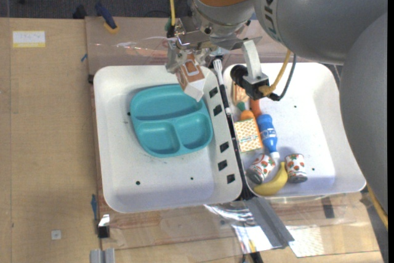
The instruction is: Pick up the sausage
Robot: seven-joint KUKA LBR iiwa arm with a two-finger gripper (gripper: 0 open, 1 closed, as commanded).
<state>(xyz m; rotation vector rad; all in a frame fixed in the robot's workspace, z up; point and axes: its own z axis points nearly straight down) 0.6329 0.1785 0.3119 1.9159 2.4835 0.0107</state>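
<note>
Hung above the far edge of the teal plate (166, 126) with the gripper (184, 61) clamped on a small carton (193, 78), leaving the likely sausage (239, 94) ungrasped right of that plate.

The wooden bench (43, 132) carries two shallow white bins side by side, touching along their inner rims. Just beside the left bin (114, 188), on its right, sits the right bin (320, 163). Left of the left bin, well apart near the bench's far corner, lies a pale label (28, 38). Below the left bin, strips of shiny tape (258, 228) (crumpled in places) lie on the bench.
</note>
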